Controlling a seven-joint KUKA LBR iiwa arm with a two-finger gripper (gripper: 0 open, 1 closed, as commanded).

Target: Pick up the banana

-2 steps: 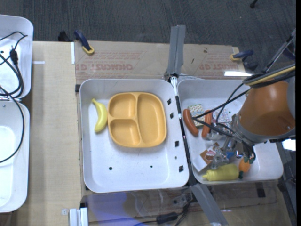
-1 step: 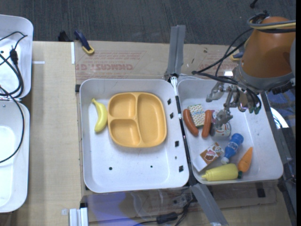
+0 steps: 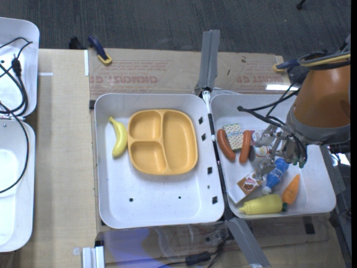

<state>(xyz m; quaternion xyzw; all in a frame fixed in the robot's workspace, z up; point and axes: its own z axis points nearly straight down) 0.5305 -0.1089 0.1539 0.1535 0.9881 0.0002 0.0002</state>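
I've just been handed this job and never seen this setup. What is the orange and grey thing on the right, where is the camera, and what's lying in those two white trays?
One camera looks down at a slant on a bench with two shallow white bins. The bulky shape at the right is the robot arm, grey with an orange band; it reaches in from that side. Its pincer hangs over the right bin, amid cables, and I cannot tell whether it is open or shut or whether it holds anything.

The left bin holds a yellow plastic three-compartment plate, and beside it on the left lies the yellow toy banana, the thing to pick up. It lies apart from the arm, untouched.

The right bin holds toy food: two red sausages, a yellow squeeze bottle, an orange carrot, a blue item and small packets.
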